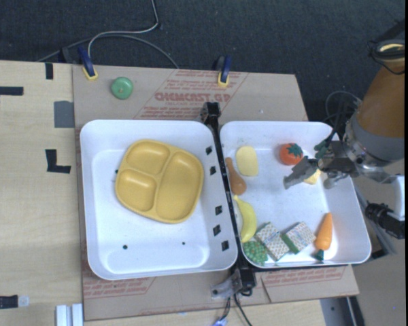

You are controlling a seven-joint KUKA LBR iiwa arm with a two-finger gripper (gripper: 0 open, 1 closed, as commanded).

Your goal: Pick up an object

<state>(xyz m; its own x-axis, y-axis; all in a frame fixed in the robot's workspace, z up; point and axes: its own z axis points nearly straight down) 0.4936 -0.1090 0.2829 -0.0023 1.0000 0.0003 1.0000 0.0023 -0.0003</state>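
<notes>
My gripper (314, 174) hangs low over the right bin (340, 202), near its right wall, with the grey and orange arm behind it at the right edge. Its fingers (296, 176) stand open and spread, and a small yellow piece (313, 177) shows between them without being clamped. A red tomato (291, 153) lies just to the upper left of the gripper. A pale yellow item (247, 160), a brown piece (235, 177) and a banana (246, 219) lie along the bin's left side. An orange carrot (324, 231) lies below the gripper.
Two checkered blocks (272, 240) (300, 236) and a green piece (256, 252) sit at the right bin's front. The left bin (102, 236) holds a yellow divided plate (159, 180). A green ball (122, 87) rests on the cardboard behind the bins.
</notes>
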